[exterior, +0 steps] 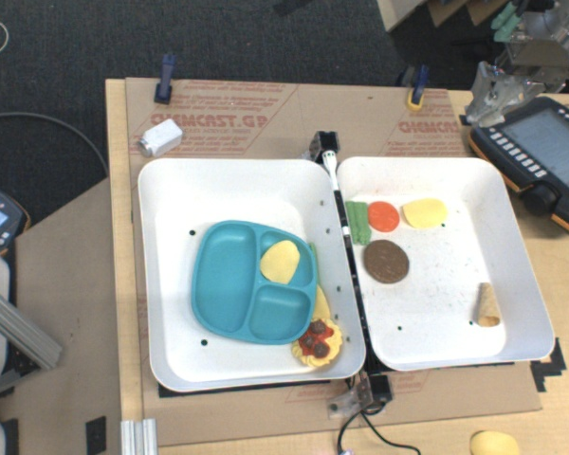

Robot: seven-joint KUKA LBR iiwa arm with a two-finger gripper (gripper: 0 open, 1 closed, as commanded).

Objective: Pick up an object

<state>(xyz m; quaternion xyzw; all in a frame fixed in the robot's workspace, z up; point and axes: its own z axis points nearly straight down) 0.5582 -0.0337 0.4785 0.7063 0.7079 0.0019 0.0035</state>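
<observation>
The gripper [512, 60] hangs at the far right corner, outside the bins. Just beside it lies a black pendant [536, 150], blocking the straight drop. Toward the near left of it the right bin [512, 335] opens wide: its middle and near floor lie bare. A cone [486, 305] sits near the bin's right wall; a green strip [357, 222], orange disc [383, 216], yellow piece [424, 213] and brown disc [386, 261] crowd its far left corner. Farther left, a blue tray [237, 287] takes most of the left bin [166, 254].
</observation>
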